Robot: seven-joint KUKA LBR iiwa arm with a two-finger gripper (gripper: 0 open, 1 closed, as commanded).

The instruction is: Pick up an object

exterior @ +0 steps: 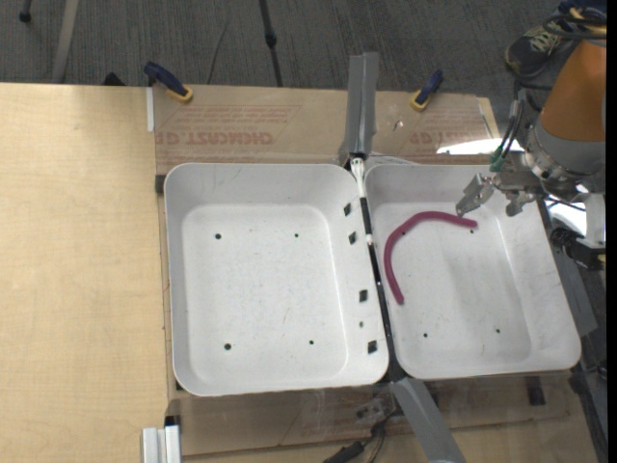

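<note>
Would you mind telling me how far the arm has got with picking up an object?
Done: the gripper has reached the right white bin, near its far edge. In hand: nothing visibly; the curved purple rubbery strip lies on the bin floor, its upper end close to the gripper. Left: closing on the strip and lifting it clear.

- The left bin [265,278] has a wide, open floor, free from wall to wall.
- In the right bin [482,297], a curved magenta strip [410,239] lies across the upper left, near the divider.
- The gripper [494,197] hangs above that bin's upper right corner.
- The right bin's lower half is open floor.
</note>
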